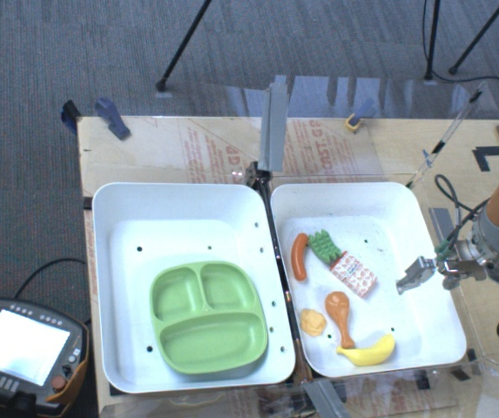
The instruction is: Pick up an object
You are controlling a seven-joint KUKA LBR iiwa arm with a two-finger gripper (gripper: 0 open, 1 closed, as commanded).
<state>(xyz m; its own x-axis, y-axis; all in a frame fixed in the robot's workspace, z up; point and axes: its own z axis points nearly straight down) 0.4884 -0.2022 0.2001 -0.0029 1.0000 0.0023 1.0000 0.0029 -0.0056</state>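
Note:
The right bin holds several toy foods. A reddish sausage lies next to a green leafy piece, which touches a red-and-white patterned packet. Closer to the front are a brown drumstick, a small orange lump and a yellow banana. My gripper reaches in over the right side of this bin, a short way right of the packet and apart from every object. Nothing is seen in its grasp.
The left bin holds a green divided plate. A metal post stands behind the seam between the bins. Cables and a bracket hang at the right bin's outer wall. A tablet lies on the floor at lower left.

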